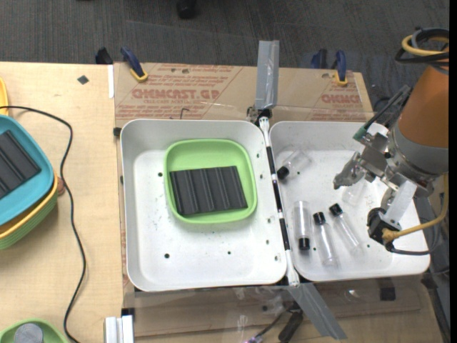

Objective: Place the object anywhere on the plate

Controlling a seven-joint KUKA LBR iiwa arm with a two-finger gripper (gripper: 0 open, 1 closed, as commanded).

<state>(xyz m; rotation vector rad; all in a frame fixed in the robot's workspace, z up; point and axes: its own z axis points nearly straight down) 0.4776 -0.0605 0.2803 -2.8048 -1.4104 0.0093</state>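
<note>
Gripper (355, 179) over right bin (421, 263), upper right part; how far its jaws are parted cannot be told, nothing seen in it. Clear vials (303, 225) with black caps lie on bin floor, left of gripper. Green plate (246, 159) with dark ribbed insert sits in left bin (143, 249).

Green plate (209, 157) with ridged black insert (208, 190), white bins (143, 256), clear vials (303, 224) with black caps, orange-banded grey arm (427, 113)
</note>
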